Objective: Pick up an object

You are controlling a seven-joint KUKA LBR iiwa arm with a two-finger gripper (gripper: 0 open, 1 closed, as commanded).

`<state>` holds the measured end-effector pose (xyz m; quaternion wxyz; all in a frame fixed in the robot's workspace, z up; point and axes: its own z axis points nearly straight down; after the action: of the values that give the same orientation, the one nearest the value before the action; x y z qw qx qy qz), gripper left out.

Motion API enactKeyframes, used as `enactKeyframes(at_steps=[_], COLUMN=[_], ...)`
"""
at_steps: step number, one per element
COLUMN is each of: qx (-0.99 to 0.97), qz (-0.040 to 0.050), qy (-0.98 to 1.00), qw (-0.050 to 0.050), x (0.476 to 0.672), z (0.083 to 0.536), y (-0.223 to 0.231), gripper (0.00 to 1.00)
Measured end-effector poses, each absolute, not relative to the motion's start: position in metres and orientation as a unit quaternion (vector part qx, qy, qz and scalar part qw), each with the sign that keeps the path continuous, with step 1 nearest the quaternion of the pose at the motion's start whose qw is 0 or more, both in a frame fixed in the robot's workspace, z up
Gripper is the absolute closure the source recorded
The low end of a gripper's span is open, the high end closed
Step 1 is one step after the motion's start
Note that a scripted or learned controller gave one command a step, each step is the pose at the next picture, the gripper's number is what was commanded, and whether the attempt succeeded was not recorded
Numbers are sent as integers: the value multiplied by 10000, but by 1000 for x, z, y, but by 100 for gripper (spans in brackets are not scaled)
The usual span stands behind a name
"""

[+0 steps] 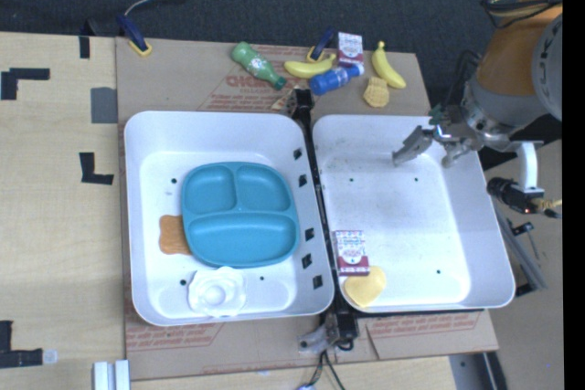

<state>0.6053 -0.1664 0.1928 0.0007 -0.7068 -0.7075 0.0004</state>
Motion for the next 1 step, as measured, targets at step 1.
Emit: enactKeyframes(at_steps=[1], qx=[-7065], qz=[-6], qy=[-7077], qw=[-3], x=[587], z=[86], y=[-114], gripper=[0])
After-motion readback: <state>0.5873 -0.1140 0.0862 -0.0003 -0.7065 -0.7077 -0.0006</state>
